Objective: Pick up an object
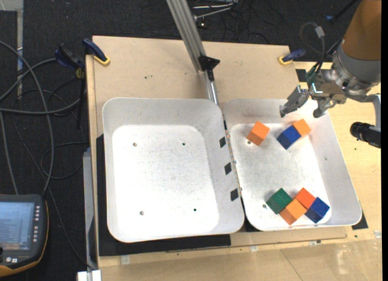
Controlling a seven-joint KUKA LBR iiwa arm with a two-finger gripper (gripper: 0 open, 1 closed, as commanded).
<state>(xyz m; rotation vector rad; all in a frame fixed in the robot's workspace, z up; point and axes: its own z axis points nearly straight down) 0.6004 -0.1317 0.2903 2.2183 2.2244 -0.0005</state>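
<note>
Blocks in the right bin (339, 152), notably the blue-and-orange pair (293, 133) just under the claw (306, 105), look small, rigid, light and smooth-sided, best pinched across flat opposite faces, and the claw hangs spread apart, grasping nothing.

text: none legible | labels: none | numbers: none

Two white bins (115, 170) – three orange blocks (259, 133), two blue (288, 136), one green (279, 200).
</note>
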